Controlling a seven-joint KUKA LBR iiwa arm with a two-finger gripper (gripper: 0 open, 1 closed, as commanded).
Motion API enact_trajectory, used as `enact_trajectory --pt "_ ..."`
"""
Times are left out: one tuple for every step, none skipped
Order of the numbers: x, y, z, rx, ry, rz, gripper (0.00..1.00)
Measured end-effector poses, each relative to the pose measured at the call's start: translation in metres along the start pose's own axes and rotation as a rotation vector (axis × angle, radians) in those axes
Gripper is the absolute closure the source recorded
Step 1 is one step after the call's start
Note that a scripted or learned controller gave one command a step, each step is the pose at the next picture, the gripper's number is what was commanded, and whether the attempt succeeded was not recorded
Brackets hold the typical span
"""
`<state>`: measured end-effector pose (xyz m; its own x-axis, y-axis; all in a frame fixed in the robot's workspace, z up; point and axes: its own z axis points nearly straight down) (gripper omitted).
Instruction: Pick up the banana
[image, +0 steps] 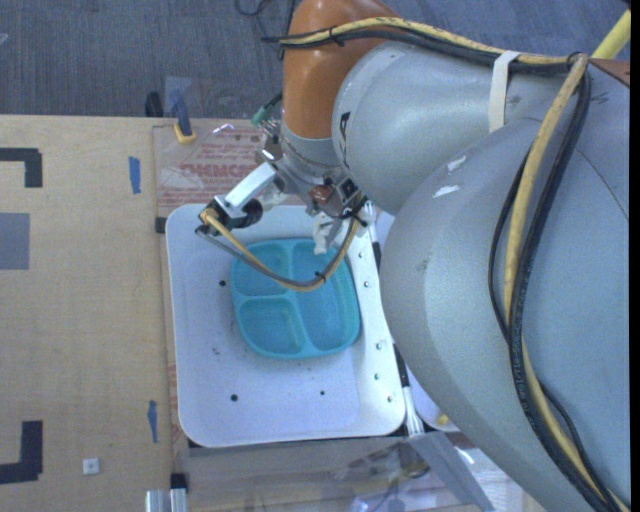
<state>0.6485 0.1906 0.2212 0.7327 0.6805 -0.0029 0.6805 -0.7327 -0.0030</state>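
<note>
Slanted overhead view of the table (80, 320), whose wood-coloured surface takes up the left third of the frame. A white bin (200, 390) lies at the centre of the frame, and its right rim passes under the grey arm (500, 260), which covers the right half of the frame from top to bottom. The orange band (315, 70) sits at the upper centre, above the wrist. The gripper (325, 238) hangs over the upper edge of a blue tray (300, 325), just right of the tray's midline. How far the gripper is open, and whether it has hold of anything, cannot be told from this angle. The blue tray rests on the floor of the bin, slightly above the bin's centre, and raised ridges divide it into 3 compartments: 2 smaller ones on its left side and 1 larger one on its right. Where the banana lies cannot be told from this view. Small dark specks (233, 397) dot the bin floor below and to the left of the tray. A cardboard sheet with red print (205, 170) lies against the bin's upper rim. On the table, 2 strips of blue tape (135, 175) stand left of the bin, 1 in the upper left and 1 in the lower left, and 2 black angular marks (27, 165) sit at the frame's left edge.
</note>
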Motion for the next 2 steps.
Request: enact_trajectory --pt "-0.071 0.004 0.125 -0.001 0.007 0.384 0.00" --pt "-0.072 0.007 0.115 0.000 0.006 0.390 1.00"
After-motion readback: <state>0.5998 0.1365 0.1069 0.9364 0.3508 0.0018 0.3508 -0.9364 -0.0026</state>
